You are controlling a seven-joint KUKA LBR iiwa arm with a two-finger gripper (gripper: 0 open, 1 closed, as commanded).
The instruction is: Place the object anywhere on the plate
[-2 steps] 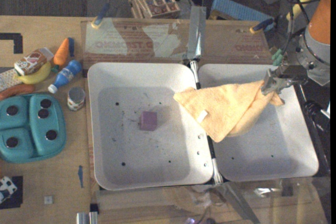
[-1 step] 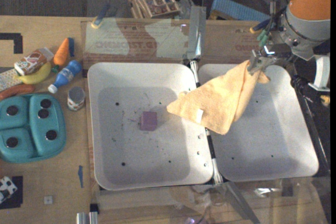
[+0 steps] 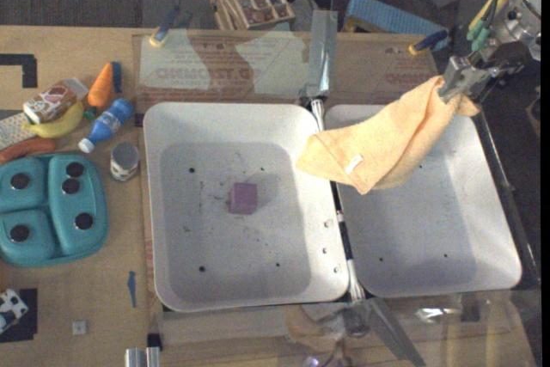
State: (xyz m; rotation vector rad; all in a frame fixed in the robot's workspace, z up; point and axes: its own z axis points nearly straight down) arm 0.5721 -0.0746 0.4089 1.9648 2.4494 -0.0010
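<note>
Yellow terry cloth [image 3: 387, 142] hangs pinched in the closed fingers of the gripper [image 3: 453, 88], above the right white bin [image 3: 481, 271]; transport step, release pending.

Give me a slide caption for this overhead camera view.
Gripper lifts a yellow cloth by one corner over the right bin.

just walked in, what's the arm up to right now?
The gripper is at the upper right corner of the right bin, pinching one corner of a yellow cloth. The cloth hangs from it and drapes down to the left, with its lower edge crossing the divider onto the rim of the left bin. A small purple block lies alone on the floor of the left bin. A teal sectioned plate sits on the bench to the left of both bins, well away from the cloth.
</note>
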